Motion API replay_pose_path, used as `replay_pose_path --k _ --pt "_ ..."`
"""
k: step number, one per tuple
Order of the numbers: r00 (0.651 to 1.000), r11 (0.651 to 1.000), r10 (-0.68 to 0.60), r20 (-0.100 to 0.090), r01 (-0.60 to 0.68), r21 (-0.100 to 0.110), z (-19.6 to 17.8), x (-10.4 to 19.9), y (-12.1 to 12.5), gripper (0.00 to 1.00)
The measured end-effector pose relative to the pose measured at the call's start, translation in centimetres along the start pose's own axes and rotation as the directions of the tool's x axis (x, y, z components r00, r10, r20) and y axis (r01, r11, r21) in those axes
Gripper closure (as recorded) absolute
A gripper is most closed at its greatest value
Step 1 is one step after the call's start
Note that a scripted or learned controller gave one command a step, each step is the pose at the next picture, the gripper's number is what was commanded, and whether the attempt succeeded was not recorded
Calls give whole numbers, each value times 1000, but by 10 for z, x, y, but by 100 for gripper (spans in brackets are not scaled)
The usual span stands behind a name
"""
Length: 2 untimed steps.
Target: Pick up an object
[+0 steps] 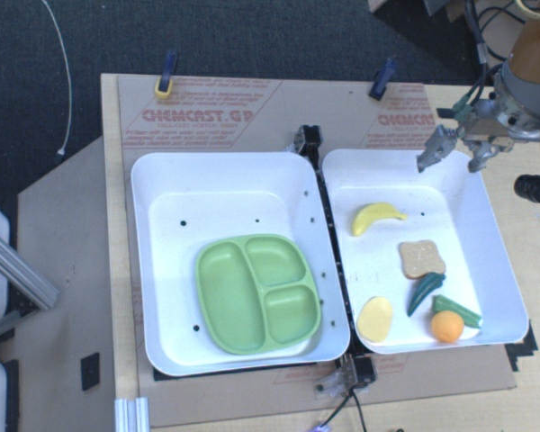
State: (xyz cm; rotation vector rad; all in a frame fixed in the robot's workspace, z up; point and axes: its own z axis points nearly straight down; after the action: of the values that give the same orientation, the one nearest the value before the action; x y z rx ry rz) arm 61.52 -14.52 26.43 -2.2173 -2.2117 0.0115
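While scanning from the near edge outward, met first in the right bin (495, 241): an orange (448, 328) at the 5 o'clock corner, touching a bright green pod-shaped piece (458, 312) just at its 1 o'clock. Lying beside that, towards 10 o'clock, a darker green pepper-like piece (424, 292), tilted. At the bin's 7 o'clock, close to the inner wall, a pale yellow rounded piece (374, 319), lying flat and apart from the rest.

In the left bin (162, 241), filling the 5 o'clock half of the floor: a green divided plate (256, 291) with three compartments, turned slightly askew.

Further out in the right bin, near its middle and just at 12 o'clock of the dark green piece, a slice of toast (421, 258), lying flat. Beyond it, towards 10 o'clock, a banana (378, 216), curved and well apart from the toast.

At the bin's 1 o'clock, above the far rim, the gripper (455, 156), reaching in from 3 o'clock. Jaws spread wide, with nothing between them; well apart from the banana and every other piece.

Between the bins at the far end, a black clip (308, 138). Farthest back on the printed cardboard sheet (252, 106), a yellow-tipped clamp (166, 76) at 11 o'clock and a blue clamp (382, 78) at 1 o'clock.
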Motion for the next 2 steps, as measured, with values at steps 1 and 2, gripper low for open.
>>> replay_pose_path --k 1,2 --pt "1000 1000 -3 2 3 -12 -7 0 2 0" --pt "1000 1000 -3 0 3 -6 54 7 3 0"
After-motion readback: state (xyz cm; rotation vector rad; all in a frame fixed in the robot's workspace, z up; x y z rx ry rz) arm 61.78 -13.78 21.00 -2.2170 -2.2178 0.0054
